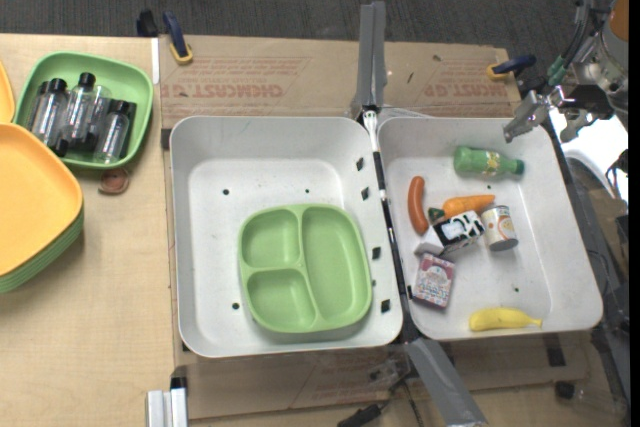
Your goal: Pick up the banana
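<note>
Lies near the front edge of the right bin [570,215] — the banana [505,319], likely light, smooth and curved, best pinched across its thick middle. Hovers well away at the bin's far right corner — the gripper [545,110], touching and holding nothing; cannot tell how it is set.

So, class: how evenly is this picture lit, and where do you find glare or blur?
In the camera view the light is soft and even, with faint shadows; the right bin glares white near the gripper, which looks slightly blurred at the edge, while the banana and green tray are sharp.
</note>
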You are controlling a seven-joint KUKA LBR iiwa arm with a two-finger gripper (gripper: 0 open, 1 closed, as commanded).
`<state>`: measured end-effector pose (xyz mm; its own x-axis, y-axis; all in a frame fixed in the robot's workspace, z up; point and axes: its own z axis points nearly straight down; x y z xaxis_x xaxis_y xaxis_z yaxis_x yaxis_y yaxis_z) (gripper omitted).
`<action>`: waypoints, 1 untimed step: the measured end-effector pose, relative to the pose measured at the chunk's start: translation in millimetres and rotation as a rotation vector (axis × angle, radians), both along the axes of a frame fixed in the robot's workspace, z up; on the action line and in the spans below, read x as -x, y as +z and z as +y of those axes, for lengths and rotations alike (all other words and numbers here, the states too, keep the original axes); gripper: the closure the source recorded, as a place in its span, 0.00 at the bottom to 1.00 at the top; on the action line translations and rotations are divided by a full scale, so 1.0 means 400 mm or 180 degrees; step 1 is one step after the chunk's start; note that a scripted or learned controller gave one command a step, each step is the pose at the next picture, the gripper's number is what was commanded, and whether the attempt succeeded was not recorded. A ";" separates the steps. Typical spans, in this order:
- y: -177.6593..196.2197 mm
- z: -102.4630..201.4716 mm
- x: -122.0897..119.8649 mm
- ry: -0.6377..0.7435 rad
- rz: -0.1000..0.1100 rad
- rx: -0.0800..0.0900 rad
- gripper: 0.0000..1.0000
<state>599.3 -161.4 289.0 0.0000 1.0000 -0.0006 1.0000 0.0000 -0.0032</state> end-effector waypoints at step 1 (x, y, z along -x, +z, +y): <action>-0.300 -0.070 -0.039 0.0369 -0.0005 0.0000 0.00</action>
<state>614.8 -189.2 169.1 -0.1156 0.9933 -0.0006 0.9933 0.1156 -0.0016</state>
